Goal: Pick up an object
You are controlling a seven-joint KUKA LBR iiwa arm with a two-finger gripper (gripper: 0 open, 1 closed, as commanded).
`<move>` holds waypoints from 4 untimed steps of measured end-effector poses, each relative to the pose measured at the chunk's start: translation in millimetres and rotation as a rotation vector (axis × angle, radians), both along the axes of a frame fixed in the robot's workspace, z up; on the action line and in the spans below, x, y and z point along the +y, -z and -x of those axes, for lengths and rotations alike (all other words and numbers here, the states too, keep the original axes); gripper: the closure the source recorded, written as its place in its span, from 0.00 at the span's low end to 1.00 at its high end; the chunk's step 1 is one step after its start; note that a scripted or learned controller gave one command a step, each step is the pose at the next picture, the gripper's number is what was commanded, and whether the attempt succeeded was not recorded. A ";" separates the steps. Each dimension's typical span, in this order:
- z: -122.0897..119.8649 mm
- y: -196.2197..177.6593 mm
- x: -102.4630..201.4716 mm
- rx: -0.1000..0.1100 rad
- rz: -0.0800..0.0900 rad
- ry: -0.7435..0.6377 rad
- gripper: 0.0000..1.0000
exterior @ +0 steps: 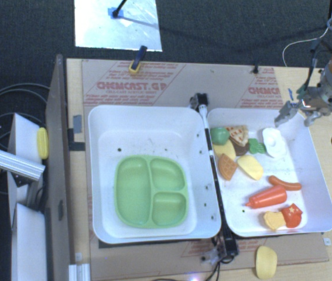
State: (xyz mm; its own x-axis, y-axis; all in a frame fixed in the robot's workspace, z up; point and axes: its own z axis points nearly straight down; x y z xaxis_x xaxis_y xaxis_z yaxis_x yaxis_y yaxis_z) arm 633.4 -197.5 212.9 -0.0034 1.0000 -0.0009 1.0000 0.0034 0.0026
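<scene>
The right bin [321, 183] holds several toy foods: a green piece [219, 135], a pizza slice [238, 136], a white piece [273, 143], a waffle [227, 167], a yellow wedge [250, 168], a sausage [284, 184], an orange pepper [267, 198] and a red piece [293, 215]. My gripper [298, 116] hangs over the bin's far right corner, above and to the right of the white piece. It is open, with its fingers spread and nothing between them.
The left bin [104, 133] holds a green divided tray [151, 191]. A yellow toy [265, 261] lies on the cardboard in front of the right bin. Cables run along the right edge near the arm. A clamp [199, 102] sits between the bins at the back.
</scene>
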 end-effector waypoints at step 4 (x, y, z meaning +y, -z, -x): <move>133.4 128.6 73.9 0.003 -0.001 0.004 0.00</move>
